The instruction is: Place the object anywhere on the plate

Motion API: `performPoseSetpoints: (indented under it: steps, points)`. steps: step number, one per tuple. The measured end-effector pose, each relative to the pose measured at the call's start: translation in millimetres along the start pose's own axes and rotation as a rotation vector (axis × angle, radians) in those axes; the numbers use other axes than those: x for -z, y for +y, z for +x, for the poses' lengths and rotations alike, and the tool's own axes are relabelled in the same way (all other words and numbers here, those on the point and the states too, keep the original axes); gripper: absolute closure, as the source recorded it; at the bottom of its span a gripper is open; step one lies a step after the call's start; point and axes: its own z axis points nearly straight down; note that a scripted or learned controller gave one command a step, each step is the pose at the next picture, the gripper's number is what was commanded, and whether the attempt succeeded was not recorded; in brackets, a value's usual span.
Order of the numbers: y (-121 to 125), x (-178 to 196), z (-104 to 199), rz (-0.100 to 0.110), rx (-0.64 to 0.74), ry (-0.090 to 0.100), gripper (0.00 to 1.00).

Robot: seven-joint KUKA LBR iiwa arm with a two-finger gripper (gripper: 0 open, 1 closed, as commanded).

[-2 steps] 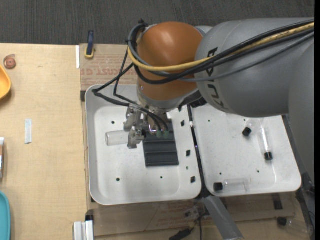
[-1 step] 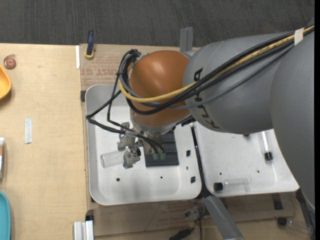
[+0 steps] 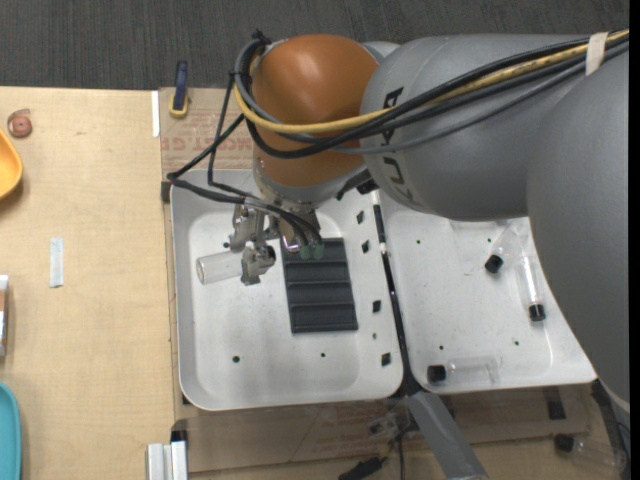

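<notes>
Claw [image 3: 262, 253] over left bin [image 3: 215, 368], beside dark ridged block [image 3: 322, 288].

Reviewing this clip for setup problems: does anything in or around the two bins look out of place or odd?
One mismatch: the task calls for a plate, yet the left bin holds a dark ribbed block and a pale cylinder beside the gripper, no plate. A clear tube lies loose in the right bin. Nothing looks spilled or broken.
</notes>
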Motion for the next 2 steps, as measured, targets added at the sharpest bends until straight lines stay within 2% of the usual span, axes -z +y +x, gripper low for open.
performPoseSetpoints:
  steps: [1, 2]
  points:
    - [-0.3, -61.8, -2.9, 0.0, 0.062, 0.002, 1.0]
    - [4.0, 28.0, 14.9, -0.001, 0.197, 0.0, 1.0]
